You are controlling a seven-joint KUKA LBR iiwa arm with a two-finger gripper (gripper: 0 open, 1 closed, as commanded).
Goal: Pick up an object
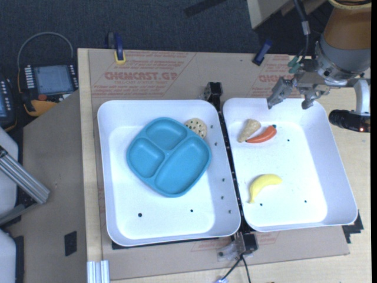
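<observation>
Poised with fingers spread wide and empty, two-finger metal gripper above right white bin, near red plastic chili pepper touching beige cone-shaped shell: likely nudged aside together.

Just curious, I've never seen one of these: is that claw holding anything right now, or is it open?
Gripper: open, holding nothing, above the far edge of the right bin, apart from the orange chili.
</observation>
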